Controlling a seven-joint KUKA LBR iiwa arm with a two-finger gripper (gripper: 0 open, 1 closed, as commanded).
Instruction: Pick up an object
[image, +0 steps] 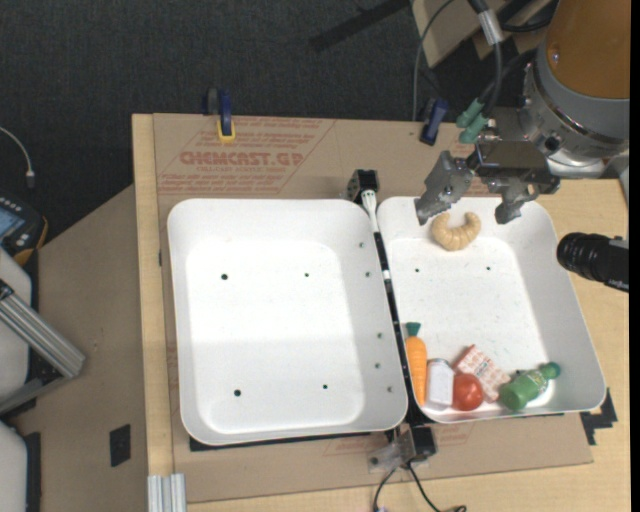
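My gripper (472, 208) hovers over the far end of the right bin (563, 290), fingers spread wide and open. A tan croissant (455, 230) lies on the bin floor just below and between the two fingertips, with neither finger touching it. At the near end of the same bin lie an orange carrot (416, 358), a small white block (438, 382), a red tomato (467, 392), a pink-and-white packet (481, 365) and a green bottle (527, 388).
The left bin (182, 300) sits beside the right one, their rims meeting along a black hinge strip (381, 262). Both rest on a brown cardboard sheet (250, 150) held by blue clamps (223, 112).
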